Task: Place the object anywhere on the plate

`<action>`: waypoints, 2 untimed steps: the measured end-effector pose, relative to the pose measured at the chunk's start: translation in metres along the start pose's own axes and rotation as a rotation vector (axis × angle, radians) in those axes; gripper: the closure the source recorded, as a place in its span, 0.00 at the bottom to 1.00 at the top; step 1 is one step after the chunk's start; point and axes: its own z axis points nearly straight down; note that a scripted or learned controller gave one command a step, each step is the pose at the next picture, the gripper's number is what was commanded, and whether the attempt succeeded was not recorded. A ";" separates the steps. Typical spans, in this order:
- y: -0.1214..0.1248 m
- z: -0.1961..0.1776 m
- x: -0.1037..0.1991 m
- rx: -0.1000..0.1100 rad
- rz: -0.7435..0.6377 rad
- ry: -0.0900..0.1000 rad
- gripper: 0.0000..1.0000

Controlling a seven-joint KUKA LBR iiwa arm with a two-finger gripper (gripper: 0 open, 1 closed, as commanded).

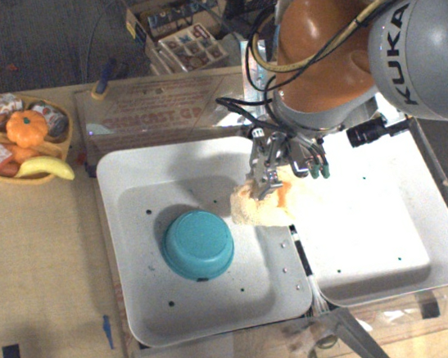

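Observation:
A teal round plate (198, 244) lies in the left white bin (127, 196), a little left of its middle. The object is a soft cream lump with an orange patch (259, 206). It hangs over the left bin's right side, just right of the plate and apart from it. My gripper (269, 182) points down from the grey arm and is shut on the top of the lump. The orange patch shows between and beside the metal fingers (261, 169).
The right white bin (381, 235) lies beside the left one, with a dark divider strip (300, 250) between them. A basket of toy fruit (16, 141) stands at the far left on the bench. A cardboard wall (156, 109) runs behind the bins.

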 end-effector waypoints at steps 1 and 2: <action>0.048 0.003 0.019 0.000 -0.001 0.001 1.00; 0.048 0.002 0.019 0.000 -0.001 0.000 0.00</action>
